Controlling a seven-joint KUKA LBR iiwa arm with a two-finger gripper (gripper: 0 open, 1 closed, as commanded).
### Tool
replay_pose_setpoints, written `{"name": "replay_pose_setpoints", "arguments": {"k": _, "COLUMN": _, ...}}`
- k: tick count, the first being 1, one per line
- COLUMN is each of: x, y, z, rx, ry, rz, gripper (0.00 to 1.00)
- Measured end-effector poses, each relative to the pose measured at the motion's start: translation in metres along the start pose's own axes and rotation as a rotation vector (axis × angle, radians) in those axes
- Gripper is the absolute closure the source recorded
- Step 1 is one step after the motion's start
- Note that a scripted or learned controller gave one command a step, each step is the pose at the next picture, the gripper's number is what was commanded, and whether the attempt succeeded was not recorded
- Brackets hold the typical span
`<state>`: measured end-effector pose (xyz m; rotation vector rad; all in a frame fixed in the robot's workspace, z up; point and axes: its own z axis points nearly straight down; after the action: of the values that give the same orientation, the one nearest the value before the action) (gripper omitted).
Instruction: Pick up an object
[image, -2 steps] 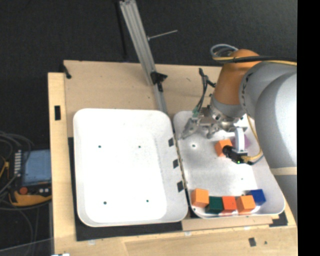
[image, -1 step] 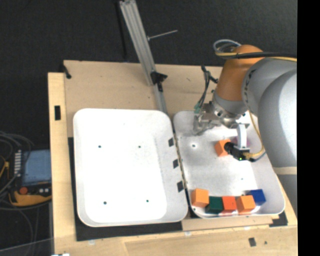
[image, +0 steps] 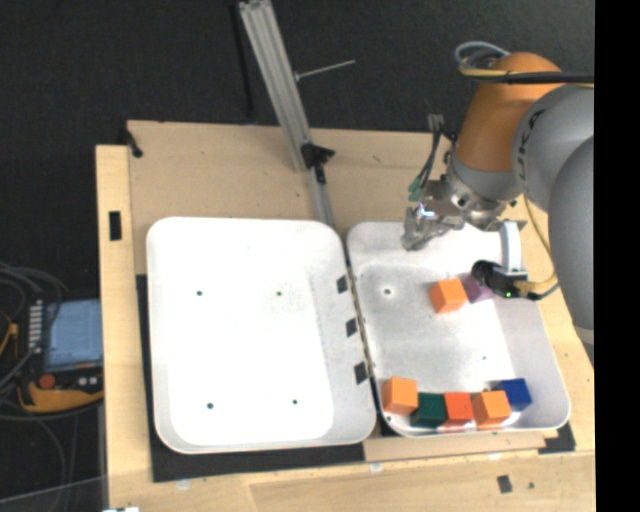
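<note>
- The likeliest target is the lone orange cube (image: 448, 295); it sits on the floor of the right bin (image: 440, 370), apart from the other blocks, with open floor on its left and near sides.
- From the gripper (image: 418, 234) the cube lies toward the camera and a little to the view's right; this offset is what the coming move turns on, since the hand must travel that way before it descends.
- The cube looks roughly square, turned slightly against the bin's walls; it shows no long axis, so I judge either pair of faces would serve for a pinch.
- The gripper hangs near the bin's far wall, above the floor; nothing is seen between its tips, and whether they are spread or closed I cannot tell at this size.
- Just to the cube's right lies a purple piece (image: 476, 290), touching it or nearly so; a dark fitting on the arm's cabling partly hides it; a tip coming down on that side could strike it.
- Farther from the hand, along the near wall, stands a row (image: 455, 405) of orange, green, orange, orange and blue blocks, packed close and harder to pinch.
- The left bin (image: 250, 330) lies well away to the hand's side.
</note>
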<state>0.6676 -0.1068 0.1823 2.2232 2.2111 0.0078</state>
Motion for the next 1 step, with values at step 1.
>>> {"name": "replay_pose_setpoints", "arguments": {"k": 1, "x": -0.0020, "y": -0.0041, "z": -0.0637, "rx": -0.001, "ry": 0.000, "rz": -0.001, "gripper": 1.00}}
